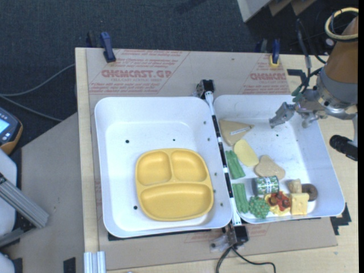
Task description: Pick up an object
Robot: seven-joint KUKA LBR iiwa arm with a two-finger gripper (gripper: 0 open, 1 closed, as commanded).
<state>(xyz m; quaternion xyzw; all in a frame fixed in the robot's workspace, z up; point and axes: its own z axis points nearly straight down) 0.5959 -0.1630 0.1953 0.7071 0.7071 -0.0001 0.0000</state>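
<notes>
Gripper (286, 115) hovers over right bin (327, 152) upper area, finger state unclear, nothing held. Approach step; next needs descent onto yellow cheese wedge (233, 131).

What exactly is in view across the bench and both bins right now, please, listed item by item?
Bins: 2, white, side by side on the bench, left and right.
Divided plate: 1, yellow, in the left bin.
Wedge: 1, tan, top left of the right bin.
Oval piece: 1, pale yellow, below the wedge.
Heart-shaped piece: 1, tan, middle of the right bin.
Can: 1, green label, below the heart-shaped piece.
Pods: 2, green, along the right bin's left wall, upper and lower.
Mixed small toy food: several, green, red, yellow, brown, near edge of the right bin.
Clamps: 2, blue, far bench edge, and.
Arm: 1, grey with orange band, right.
Claw: 1, grey, over the right bin's far part.
</notes>
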